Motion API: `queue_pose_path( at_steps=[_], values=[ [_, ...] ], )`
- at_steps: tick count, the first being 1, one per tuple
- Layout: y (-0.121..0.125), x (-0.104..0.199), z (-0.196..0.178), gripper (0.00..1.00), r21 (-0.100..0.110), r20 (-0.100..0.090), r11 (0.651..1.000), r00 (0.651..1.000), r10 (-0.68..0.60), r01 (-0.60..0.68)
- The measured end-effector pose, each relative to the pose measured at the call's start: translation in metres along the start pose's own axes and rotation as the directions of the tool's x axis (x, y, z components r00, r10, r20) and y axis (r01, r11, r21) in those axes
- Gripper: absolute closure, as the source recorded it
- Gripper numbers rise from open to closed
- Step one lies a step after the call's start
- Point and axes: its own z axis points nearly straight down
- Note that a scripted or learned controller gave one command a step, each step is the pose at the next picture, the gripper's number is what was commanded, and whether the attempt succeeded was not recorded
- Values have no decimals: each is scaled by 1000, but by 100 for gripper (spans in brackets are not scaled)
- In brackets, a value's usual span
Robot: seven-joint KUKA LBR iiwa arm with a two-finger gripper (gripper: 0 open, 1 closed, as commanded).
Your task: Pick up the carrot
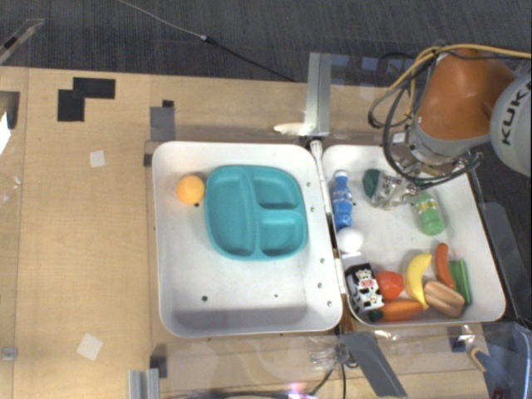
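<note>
One hand hung over the upper part of the right bin, below the orange-banded wrist; whether its fingers stood apart or together could not be told. Nothing was seen between them. Just beside it lay a dark green item and a green bottle, with a blue bottle further left. The carrot lay well apart from the hand, toward the near edge of the same bin, in the lower corner. Its long axis ran roughly left to right. A banana, a tomato and a bread roll crowded it, touching or nearly so. The coming move likely required travel toward the near edge, then a descent across the carrot's short axis.
</note>
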Motion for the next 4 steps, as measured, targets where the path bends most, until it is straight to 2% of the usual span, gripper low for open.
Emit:
queue_pose_path(
  at_steps=[1,2,3,4],
  values=[
    [14,-44,0,100,7,2,996,996,-93,93],
    [9,-29,-1,100,8,0,940,940,-341,341],
    [16,-46,0,100,6,0,875,875,-485,485],
    [14,-38,1,100,-2,1,605,605,-796,796]
  ],
)
